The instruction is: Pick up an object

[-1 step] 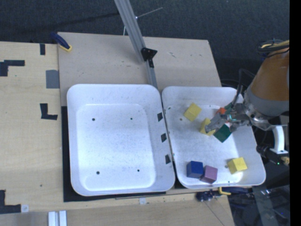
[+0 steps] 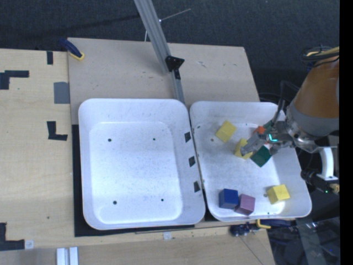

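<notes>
Two white bins; three yellow blocks; one green, one blue, one purple.

Gripper partly hides perhaps a yellow block.

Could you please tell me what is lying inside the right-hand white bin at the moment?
The right bin holds three yellow blocks, a green block, a blue block and a purple block. The end effector covers part of the middle yellow one.
</notes>
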Tool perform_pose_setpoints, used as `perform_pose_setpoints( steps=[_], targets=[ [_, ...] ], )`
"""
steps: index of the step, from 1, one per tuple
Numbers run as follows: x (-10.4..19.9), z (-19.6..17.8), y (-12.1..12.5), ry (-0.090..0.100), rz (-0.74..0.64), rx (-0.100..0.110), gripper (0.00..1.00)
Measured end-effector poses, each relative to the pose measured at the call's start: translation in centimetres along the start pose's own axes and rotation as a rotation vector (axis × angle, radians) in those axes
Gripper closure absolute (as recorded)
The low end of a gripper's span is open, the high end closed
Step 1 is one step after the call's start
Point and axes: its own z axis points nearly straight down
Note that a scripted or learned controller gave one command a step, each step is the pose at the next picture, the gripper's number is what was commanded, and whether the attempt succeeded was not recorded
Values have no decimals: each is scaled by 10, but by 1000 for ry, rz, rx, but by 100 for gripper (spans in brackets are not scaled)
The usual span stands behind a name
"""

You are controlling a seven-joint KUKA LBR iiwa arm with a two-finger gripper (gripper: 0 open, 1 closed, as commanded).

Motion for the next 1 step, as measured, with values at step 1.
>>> perform_pose_setpoints(
  steps=[1],
  targets=[
    [4, 46, 5, 0, 0, 5, 0]
  ],
)
